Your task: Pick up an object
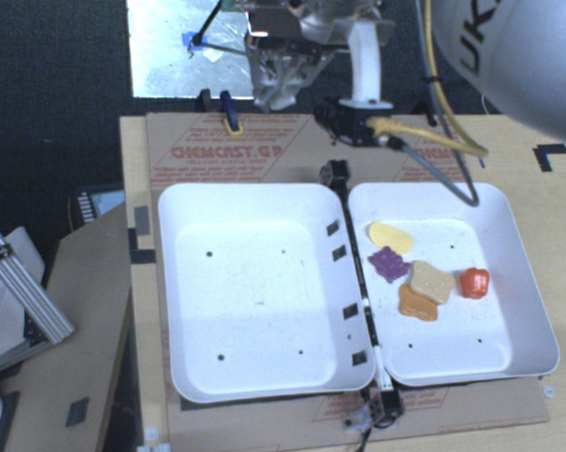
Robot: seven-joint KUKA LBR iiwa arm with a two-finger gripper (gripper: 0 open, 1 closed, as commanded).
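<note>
Several small items lie in the right bin (pixel 524 285): a yellow piece (pixel 390 236), a purple piece (pixel 389 263), a tan slab (pixel 431 281) resting partly on an orange piece (pixel 416 304), and a red piece (pixel 474 282). My gripper (pixel 279 85) hangs high at the top of the view, above the bench's far edge and well away from both bins. Nothing shows between its fingers.
The left bin (pixel 183 300) lies beside the right one, joined along a black hinge strip (pixel 354 283). Yellow and grey cables (pixel 429 139) trail from the arm over the right bin's far edge. A blue-and-yellow clamp (pixel 229 115) sits at the board's far edge.
</note>
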